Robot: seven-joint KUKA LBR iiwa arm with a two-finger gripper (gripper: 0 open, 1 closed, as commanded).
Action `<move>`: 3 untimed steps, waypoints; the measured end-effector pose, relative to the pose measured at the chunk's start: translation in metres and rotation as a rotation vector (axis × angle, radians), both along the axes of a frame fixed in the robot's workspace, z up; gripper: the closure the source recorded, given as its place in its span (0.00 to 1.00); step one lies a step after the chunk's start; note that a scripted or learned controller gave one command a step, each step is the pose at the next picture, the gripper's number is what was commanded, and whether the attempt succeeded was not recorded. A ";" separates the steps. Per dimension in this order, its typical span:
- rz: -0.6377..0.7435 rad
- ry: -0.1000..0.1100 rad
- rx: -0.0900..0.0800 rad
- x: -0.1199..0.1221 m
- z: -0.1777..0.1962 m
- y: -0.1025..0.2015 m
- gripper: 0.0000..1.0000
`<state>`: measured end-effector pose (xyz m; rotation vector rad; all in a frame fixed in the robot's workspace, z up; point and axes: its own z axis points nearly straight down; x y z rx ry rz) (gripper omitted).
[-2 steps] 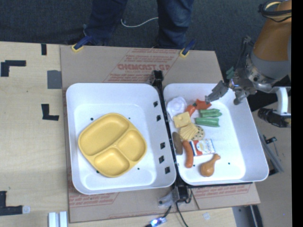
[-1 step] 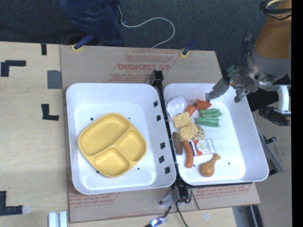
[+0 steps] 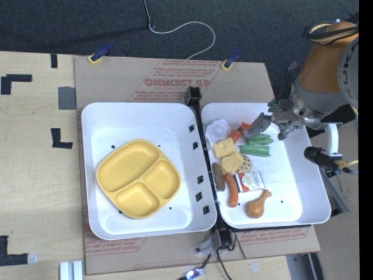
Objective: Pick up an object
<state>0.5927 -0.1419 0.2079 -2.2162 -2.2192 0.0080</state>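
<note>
My gripper [image 3: 271,128] hangs over the upper part of the right bin [image 3: 303,197], open, with nothing between its fingers. One finger [image 3: 256,125] points down-left, just above two green pea pods [image 3: 256,145]. An orange-red piece [image 3: 236,134] lies to the left of that finger. Below and to the left lie a yellow cracker [image 3: 224,148], a waffle-like biscuit [image 3: 236,163], a brown sausage [image 3: 218,176], a red hot dog [image 3: 233,192], a small white and red carton [image 3: 252,181] and a toy drumstick [image 3: 259,203].
A yellow divided plate [image 3: 138,178] lies in the left bin [image 3: 99,121]. A pale, clear object [image 3: 218,128] sits near the divider between the bins. The bare right half of the right bin lies below the arm. A cable [image 3: 175,28] runs behind the bench.
</note>
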 end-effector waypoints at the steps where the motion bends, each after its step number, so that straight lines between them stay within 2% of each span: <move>1: 0.000 -0.002 0.000 -0.003 -0.044 0.002 0.00; 2: 0.000 -0.001 0.000 -0.003 -0.102 -0.006 0.00; 3: 0.001 -0.010 -0.002 -0.002 -0.122 -0.005 0.00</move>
